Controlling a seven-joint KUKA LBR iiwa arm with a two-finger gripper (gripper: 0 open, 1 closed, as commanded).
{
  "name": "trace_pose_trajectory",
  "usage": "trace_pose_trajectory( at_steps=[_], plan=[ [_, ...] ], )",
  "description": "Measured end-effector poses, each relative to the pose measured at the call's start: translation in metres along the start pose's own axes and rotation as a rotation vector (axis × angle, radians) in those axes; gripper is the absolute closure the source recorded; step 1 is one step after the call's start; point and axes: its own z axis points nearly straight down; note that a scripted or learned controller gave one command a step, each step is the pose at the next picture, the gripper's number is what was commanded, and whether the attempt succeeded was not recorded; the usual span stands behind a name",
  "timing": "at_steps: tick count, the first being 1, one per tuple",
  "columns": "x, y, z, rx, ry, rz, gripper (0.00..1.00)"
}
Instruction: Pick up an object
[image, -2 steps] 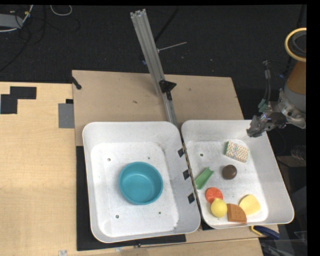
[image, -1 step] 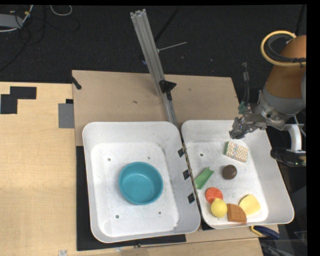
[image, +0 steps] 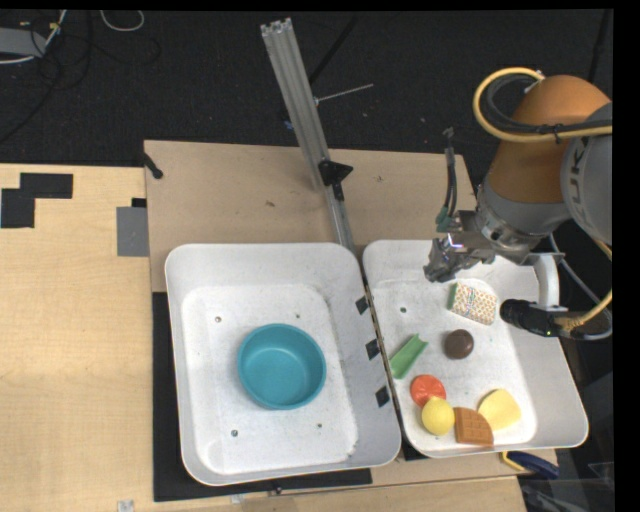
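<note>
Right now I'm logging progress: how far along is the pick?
Nothing looks picked yet. The gripper sits over the far end of the right bin, by the patterned white block, with nothing seen between its fingers. The brown ball, green piece and the rest lie in the bin. Grasp and lift remain.

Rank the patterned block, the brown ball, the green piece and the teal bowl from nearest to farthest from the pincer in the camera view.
From the pincer:
1. Patterned block, just below it, right bin.
2. Brown ball, mid right bin.
3. Green piece, by the right bin's left wall.
4. Teal bowl, left bin.
</note>
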Motion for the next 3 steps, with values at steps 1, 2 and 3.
trace_pose_trajectory(
  at_steps=[1, 2, 3],
  plan=[
    [0.054, 0.009, 0.01, 0.0, 0.0, 0.0, 1.0],
    [0.108, 0.006, 0.01, 0.0, 0.0, 0.0, 1.0],
    [0.159, 0.016, -0.005, -0.002, 0.0, 0.001, 1.0]
  ],
)
